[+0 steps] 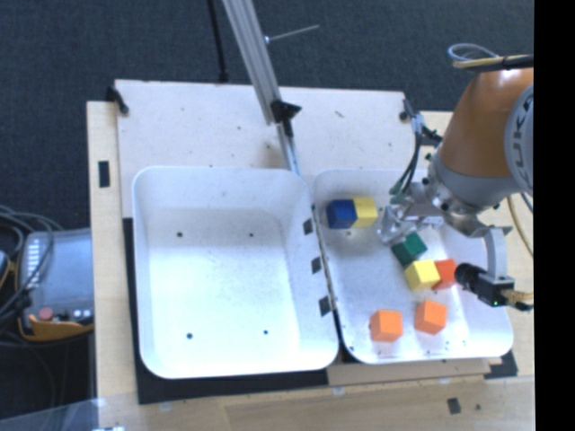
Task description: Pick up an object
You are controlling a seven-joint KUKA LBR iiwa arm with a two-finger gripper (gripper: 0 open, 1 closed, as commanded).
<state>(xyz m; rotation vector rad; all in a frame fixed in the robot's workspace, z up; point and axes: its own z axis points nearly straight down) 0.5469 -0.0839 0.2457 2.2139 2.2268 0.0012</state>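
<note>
The right bin [485,335] holds several small blocks. A blue block [340,214] and a yellow block [366,210] sit side by side near its far left corner. My gripper [396,224] hangs low over the bin just right of that yellow block and just above a green block [413,247]. In front of the green one lie another yellow block [420,275] and a red-orange block [446,270], touching each other. Two orange blocks [386,325] [431,316] rest near the front wall. Nothing shows held in the gripper.
The left bin [225,268] lies beside the right one, sharing a middle wall. A slanted aluminium camera pole [256,52] rises behind the bins. The grey and orange arm [490,142] covers the right bin's far right corner. A black cable part [481,284] hangs near the red-orange block.
</note>
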